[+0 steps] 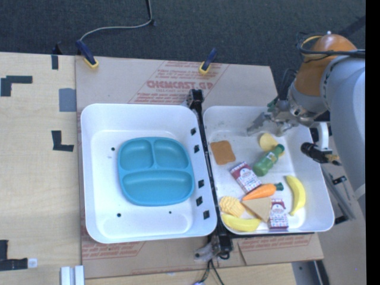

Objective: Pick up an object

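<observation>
1. Overhead, the gripper point(265, 125) hangs low in the far part of the right bin point(325, 218); its fingers look spread somewhat apart with nothing between them.
2. Just beside the fingertips, on the near side, lies a small pale yellow lemon-like toy point(268, 141), close to the gripper but not clamped by it.
3. Touching or nearly touching that toy, a green bottle point(268, 160) lies tilted on the bin floor.
4. Left of the bottle sits a brown slice of toast point(223, 152), with a small red carton point(243, 176) below it.
5. Toward the bin's near side are an orange carrot point(260, 190), a wedge of cheese point(257, 208), a corn cob point(231, 206), a second red carton point(278, 214) and two bananas: one at the front rim point(240, 223), one by the right wall point(296, 193).
6. The left bin point(95, 218) holds a blue divided plate point(156, 171), lying flat near its centre.
7. Both bins rest on a cardboard sheet point(142, 85) fixed with yellow-and-blue clamps point(87, 56).
</observation>
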